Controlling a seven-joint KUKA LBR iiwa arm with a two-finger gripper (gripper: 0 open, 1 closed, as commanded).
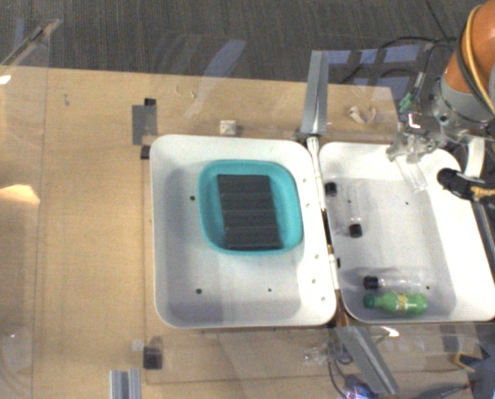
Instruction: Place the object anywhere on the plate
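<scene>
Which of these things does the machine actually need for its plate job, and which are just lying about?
For the job:
- teal plate, in the left bin, with a dark insert on it
- green bottle, lying in the right bin
- gripper, over the right bin's far edge

Lying about:
- small black pieces in the right bin

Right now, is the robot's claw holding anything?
Gripper: over the back of the right bin, nothing between its fingers; open or closed cannot be told. The green bottle lies at the bin's front.
</scene>
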